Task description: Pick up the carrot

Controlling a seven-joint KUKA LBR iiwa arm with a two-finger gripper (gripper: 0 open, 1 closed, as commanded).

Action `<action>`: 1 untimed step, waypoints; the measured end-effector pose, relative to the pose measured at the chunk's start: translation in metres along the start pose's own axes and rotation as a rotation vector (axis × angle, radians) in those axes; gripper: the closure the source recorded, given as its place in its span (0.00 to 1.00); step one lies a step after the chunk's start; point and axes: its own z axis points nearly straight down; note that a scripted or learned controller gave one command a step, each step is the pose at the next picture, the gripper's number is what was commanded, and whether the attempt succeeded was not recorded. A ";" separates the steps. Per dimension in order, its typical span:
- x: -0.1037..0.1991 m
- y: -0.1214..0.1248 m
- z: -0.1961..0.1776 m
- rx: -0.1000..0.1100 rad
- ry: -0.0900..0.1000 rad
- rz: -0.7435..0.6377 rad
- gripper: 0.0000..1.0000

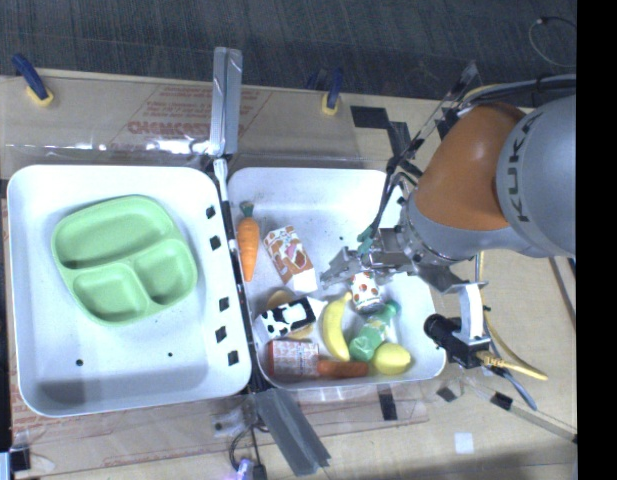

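The orange carrot [248, 248] with a green top lies along the left wall of the right bin [318, 183], its tip pointing toward the front. My gripper [365, 264] hangs over the middle-right of that bin, just above a small red-and-white patterned cup [365, 290]. About a hand's width to its left lies the carrot, with a small carton between the two. The grey arm with its orange band [468, 173] covers the bin's right side.
In the right bin a red-and-white carton [289, 255] lies beside the carrot. At the front are a banana [334, 330], a lemon [392, 358], a green item [366, 341], a cow-patterned item [288, 318] and a brown can [293, 359]. A green divided plate [123, 258] sits in the left bin [38, 368].
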 end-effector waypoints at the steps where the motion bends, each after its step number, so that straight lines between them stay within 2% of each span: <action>1: -0.067 -0.022 0.062 0.000 0.000 -0.073 0.00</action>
